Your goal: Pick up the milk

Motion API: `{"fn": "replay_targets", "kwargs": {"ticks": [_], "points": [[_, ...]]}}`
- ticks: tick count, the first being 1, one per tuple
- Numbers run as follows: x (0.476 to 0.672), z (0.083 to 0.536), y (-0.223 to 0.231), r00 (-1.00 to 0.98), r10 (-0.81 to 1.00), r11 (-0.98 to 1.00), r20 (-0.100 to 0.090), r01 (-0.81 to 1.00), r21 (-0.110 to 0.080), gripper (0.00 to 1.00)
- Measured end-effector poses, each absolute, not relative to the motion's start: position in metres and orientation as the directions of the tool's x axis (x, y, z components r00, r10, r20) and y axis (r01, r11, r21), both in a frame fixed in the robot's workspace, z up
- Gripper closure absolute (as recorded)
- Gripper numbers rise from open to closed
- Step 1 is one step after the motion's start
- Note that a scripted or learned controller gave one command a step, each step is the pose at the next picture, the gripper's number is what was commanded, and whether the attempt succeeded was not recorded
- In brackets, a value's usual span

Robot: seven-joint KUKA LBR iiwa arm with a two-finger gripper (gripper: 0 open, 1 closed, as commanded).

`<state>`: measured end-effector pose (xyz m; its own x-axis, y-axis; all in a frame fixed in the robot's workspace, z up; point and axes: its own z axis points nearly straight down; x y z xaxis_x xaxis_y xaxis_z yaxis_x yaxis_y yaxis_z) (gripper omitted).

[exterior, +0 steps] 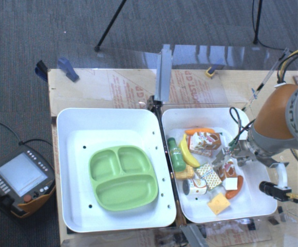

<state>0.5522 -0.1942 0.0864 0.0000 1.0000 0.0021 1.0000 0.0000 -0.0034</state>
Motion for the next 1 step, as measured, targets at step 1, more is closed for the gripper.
{"fn": "replay_targets", "kwargs": {"ticks": [1], "points": [[0.5524, 0.0954, -0.1936, -0.001, 1.0, 0.001, 0.004, 1.0, -0.006, 1.0]]}}
